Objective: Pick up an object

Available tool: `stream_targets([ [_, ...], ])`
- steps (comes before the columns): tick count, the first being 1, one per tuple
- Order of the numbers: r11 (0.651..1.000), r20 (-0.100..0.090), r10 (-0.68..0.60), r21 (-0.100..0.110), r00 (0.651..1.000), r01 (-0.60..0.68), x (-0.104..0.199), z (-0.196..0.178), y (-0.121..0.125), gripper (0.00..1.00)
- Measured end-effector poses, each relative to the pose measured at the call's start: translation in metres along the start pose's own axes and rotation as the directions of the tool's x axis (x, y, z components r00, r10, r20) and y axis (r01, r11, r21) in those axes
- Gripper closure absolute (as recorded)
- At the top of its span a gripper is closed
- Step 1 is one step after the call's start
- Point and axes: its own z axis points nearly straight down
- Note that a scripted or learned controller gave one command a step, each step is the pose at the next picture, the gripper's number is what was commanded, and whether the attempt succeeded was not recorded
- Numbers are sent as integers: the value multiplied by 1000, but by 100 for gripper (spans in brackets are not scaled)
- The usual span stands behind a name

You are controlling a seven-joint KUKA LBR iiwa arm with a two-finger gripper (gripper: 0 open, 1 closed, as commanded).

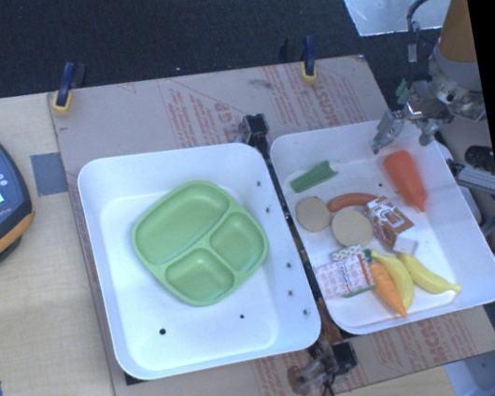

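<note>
gripper (408, 126) over right bin (477, 228) far rim | carrot (404, 178) just below

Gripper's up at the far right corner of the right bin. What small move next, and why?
Probably ease the gripper down and slightly toward the camera onto the orange carrot-shaped piece. It lies just below the gripper in the camera view, apart from the crowded pile of banana, packets and discs, so it looks like the nearest uncluttered pick in the right bin.
</note>
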Motion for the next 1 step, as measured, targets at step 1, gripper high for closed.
stream_targets([
  [1,1000,3,-1,0,1000,1,-1,78,-47,0],
])
